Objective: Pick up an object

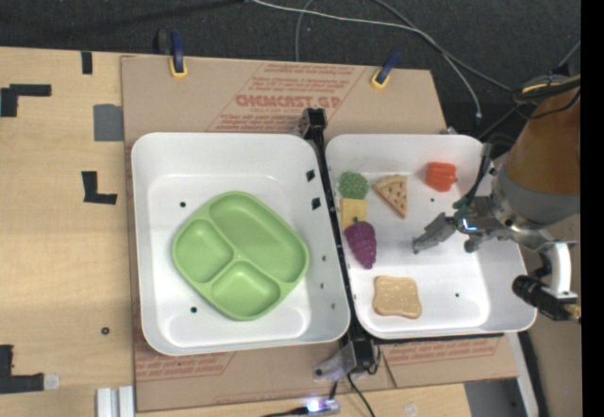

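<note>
Nothing picked yet. Grey two-finger gripper (425, 241) low over the right white bin (472, 311), jaws spread, nothing between them. Candidates nearby: tan toast slice (396, 296), purple grape bunch (360, 243), red block (440, 175). Grasp and lift remain.

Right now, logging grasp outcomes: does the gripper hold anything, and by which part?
Nothing is held. The gripper hovers open over bare floor of the right bin, apart from the pizza slice and toast.
</note>
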### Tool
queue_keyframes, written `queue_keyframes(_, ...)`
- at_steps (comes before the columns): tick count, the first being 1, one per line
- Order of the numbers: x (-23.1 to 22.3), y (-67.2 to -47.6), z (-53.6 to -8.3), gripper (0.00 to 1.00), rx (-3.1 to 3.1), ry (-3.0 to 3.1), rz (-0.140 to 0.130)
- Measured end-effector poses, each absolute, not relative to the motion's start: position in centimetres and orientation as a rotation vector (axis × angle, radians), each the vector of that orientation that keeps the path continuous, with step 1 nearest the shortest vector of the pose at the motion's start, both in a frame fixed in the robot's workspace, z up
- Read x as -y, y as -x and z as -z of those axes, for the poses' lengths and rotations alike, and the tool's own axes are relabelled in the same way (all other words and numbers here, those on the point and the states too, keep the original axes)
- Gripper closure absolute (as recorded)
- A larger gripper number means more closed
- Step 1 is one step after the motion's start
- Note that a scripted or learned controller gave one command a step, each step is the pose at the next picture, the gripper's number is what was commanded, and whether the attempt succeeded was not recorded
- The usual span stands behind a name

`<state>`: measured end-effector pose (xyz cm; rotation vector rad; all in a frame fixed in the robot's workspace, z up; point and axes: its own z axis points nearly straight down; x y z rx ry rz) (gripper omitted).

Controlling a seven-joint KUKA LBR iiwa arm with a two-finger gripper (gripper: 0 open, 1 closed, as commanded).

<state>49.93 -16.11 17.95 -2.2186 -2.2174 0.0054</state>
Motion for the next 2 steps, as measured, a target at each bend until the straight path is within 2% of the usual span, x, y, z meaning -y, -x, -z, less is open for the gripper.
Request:
queue_keyframes(1,16.5,-49.1,-13.2,0.0,2.217,2.218,-0.006)
queue_keyframes(2,16.5,-49.2,-8.4,0.0,2.221,2.226,0.001)
